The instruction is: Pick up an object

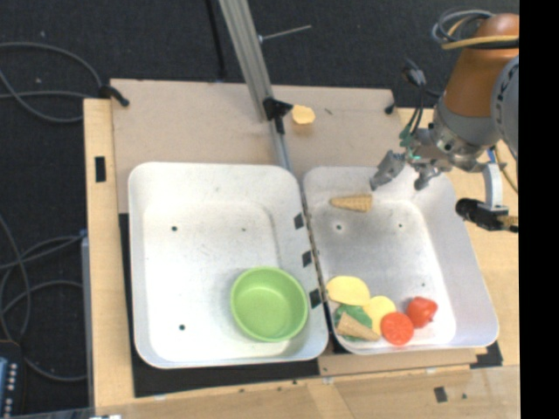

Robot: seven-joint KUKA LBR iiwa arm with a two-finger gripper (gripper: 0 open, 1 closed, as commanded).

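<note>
Across the bench (201,129), spread, empty fingers (403,171) are seen at the right bin's (454,260) twelve-o'clock rim (beside the cone (351,203)), which could be nudged away.

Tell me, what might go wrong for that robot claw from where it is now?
The gripper hangs over the far edge of the right bin, near the cone. The cone lies flat and close to the wall, so the fingers might slide off it or bump the rim. The other toys are crowded in the near corner, so a grab there may catch several.
</note>
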